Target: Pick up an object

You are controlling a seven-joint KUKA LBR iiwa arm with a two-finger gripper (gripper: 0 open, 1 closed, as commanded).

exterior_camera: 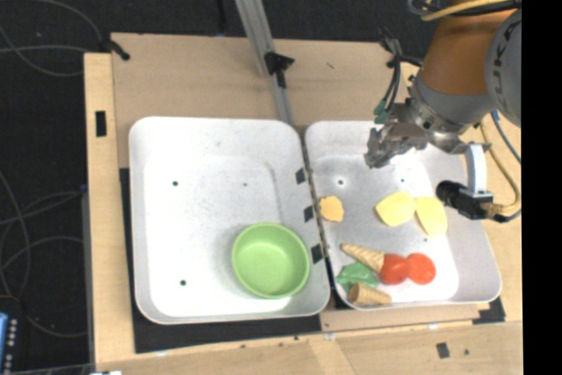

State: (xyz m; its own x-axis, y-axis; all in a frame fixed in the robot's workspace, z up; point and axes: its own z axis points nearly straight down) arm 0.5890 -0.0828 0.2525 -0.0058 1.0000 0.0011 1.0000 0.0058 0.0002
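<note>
The fingers [379, 152] hang over the upper part of the right bin [351, 145], and I cannot tell if they are spread or pressed together. Nothing is seen between them. Below them lie two yellow pieces [396, 209], apart from the fingers. Below and to the left is a small orange piece [331, 209]. Further below are two cones [363, 256] and a red tomato [409, 269]. Far left below, a green bowl [270, 260] sits in the left bin [176, 154].
</note>
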